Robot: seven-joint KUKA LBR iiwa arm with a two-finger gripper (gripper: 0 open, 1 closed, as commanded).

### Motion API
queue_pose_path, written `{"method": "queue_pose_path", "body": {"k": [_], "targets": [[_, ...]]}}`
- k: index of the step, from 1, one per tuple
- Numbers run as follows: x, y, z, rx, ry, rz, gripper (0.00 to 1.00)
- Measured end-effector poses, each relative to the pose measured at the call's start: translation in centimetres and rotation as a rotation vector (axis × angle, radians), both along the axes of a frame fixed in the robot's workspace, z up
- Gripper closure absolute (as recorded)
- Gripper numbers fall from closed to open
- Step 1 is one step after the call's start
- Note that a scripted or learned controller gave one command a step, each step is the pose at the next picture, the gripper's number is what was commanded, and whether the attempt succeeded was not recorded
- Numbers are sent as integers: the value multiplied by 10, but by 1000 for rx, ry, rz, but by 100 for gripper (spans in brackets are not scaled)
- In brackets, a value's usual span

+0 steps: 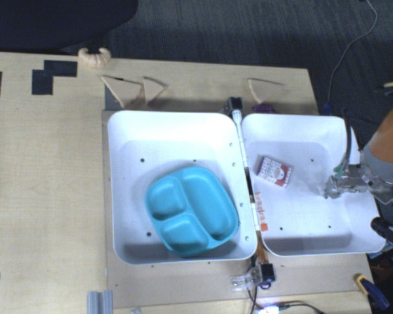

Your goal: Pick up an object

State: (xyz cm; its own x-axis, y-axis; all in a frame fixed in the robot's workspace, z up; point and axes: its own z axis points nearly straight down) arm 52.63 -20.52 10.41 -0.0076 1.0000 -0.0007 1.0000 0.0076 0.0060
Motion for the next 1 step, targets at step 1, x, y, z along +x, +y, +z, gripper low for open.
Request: {"method": "queue_pose_path", "body": {"k": [1], "targets": [[45,79,40,2,2,-2,100]]}}
